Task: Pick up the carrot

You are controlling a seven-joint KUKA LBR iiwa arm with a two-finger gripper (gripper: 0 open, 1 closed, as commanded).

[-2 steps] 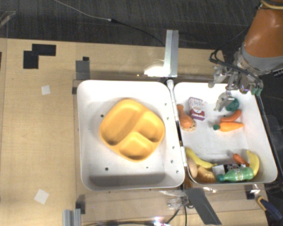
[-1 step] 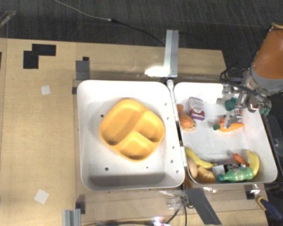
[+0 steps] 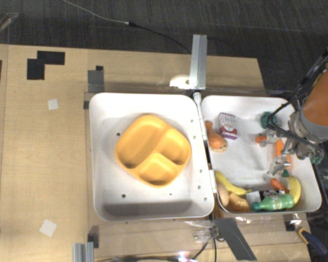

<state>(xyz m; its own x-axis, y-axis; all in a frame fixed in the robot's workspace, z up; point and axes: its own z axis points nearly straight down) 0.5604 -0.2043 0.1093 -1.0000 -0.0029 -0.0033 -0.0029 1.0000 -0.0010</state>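
Arm reaching in over the right bin (image 3: 246, 102), end effector (image 3: 281, 160) low among the clutter – can't tell its grip, carrot (image 3: 210, 134) by that bin's left wall beside a small carton (image 3: 228, 125), yellow divided plate (image 3: 153, 149) in the left bin (image 3: 106, 146)

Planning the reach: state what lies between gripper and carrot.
Camera view: only bare right bin floor; a small purple-and-white carton sits just off that line, near the carrot.
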